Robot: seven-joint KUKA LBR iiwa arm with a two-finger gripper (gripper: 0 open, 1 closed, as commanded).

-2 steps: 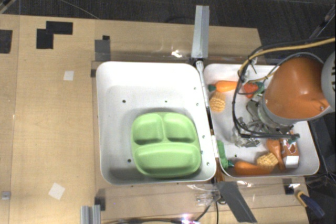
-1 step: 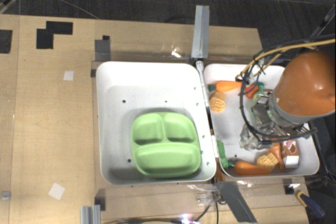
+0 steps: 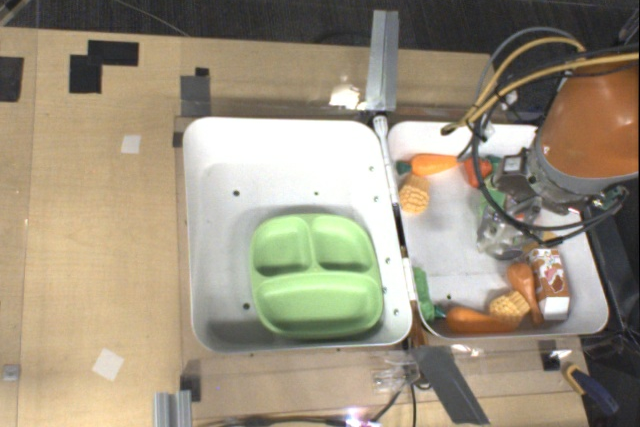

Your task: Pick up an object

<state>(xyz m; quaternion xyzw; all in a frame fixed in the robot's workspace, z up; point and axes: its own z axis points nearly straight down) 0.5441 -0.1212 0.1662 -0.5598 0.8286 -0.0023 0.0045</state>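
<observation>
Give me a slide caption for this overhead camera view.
KUKA arm's gripper hovers over toy food in right bin; green divided tray sits in left bin.

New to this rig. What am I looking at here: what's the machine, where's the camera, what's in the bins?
One fixed camera looks down at a slant on a bench with two shallow white bins. The grey and orange thing at right is a robot arm, reaching over the right bin; its claw hangs low inside that bin, too tangled with cables to say whether it grips anything. The left bin holds a green divided tray. The right bin holds toy food: carrots, a corn piece, a small carton. Its job is to pick up one object.
</observation>
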